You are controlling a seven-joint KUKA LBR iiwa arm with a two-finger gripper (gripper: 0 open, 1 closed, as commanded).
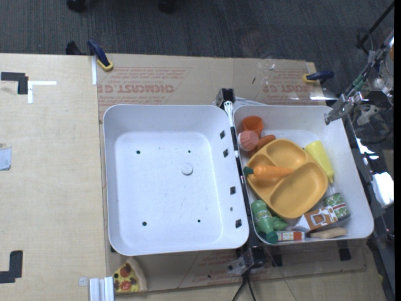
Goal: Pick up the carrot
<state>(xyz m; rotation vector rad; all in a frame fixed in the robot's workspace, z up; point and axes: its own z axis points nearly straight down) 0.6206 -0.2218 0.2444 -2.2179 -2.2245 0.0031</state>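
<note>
While the small orange plastic carrot (270, 173) lies in the left compartment of the yellow divided plate (308, 193) in the right white bin (358, 187), long axis left-right, leafy end left, the arm's gripper (343, 105) waits far-right of it, state unreadable.

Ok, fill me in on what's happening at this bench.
The arm is meant to pick up the carrot, but nothing is being handled yet. The carrot lies in one compartment of a yellow divided plate in the right bin, among other toy food and packets. The left bin sits beside it. Arm hardware sits at the right bin's far right corner, away from the carrot.
</note>
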